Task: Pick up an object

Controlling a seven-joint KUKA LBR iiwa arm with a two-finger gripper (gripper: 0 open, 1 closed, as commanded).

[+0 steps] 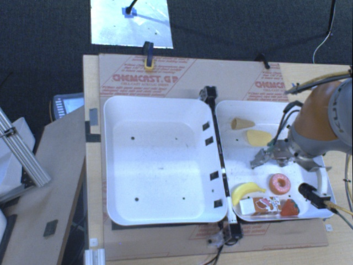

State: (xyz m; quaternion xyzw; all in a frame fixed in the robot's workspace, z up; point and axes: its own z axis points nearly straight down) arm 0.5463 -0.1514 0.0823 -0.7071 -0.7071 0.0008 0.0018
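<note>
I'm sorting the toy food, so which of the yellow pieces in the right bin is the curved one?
The banana, at the near left of the right bin. The yellow block is flat and straight-edged.

Two white bins: one on the left (160, 159) and one on the right (242, 110). One banana (246, 191), one pink donut (279, 184), one strawberry (290, 207), one red and white box (265, 205), one yellow piece (258, 137), one tan cone (241, 123)
</note>
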